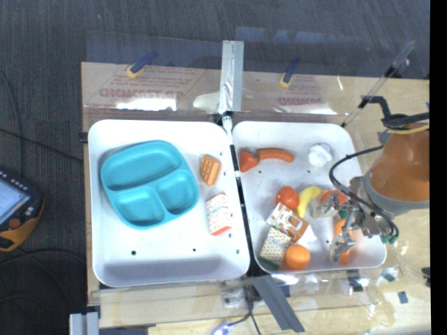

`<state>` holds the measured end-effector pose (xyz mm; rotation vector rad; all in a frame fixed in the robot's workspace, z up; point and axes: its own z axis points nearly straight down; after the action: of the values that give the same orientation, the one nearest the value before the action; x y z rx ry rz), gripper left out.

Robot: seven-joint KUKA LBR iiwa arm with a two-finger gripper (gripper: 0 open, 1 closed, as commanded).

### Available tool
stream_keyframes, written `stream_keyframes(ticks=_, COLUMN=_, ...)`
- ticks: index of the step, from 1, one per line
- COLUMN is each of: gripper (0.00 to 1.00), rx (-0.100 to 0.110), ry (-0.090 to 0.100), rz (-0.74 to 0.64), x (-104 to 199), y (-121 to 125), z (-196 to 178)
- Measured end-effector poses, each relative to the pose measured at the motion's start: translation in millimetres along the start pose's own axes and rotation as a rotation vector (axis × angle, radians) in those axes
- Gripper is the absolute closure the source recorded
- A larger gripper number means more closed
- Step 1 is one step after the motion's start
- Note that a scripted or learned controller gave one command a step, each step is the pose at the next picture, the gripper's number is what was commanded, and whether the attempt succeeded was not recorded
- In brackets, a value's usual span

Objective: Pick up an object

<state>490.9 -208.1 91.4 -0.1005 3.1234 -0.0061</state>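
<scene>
Two white bins sit side by side; the gripper (347, 237) hangs low in the right bin (328, 132), near its right wall. An orange ball (297, 257) lies just left of it, apart. The grip's state I cannot tell.

The red print on the cardboard sheet (143, 89) behind the bins is too blurred to read.

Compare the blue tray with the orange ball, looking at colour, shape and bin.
The blue tray is turquoise, the orange ball orange. The tray is wide, flat and split into compartments, the ball small and round. The tray lies in the left bin, the ball in the right bin.
</scene>
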Motion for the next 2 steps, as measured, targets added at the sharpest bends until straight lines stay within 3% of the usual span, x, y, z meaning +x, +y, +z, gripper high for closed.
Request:
stream_keyframes(ticks=1, gripper=0.0, rx=0.008, ry=0.001, rz=-0.096, x=-3, y=14, z=0)
stream_keyframes(ticks=2, gripper=0.0, rx=-0.003, ry=0.001, rz=-0.216, x=-4, y=2, z=0)
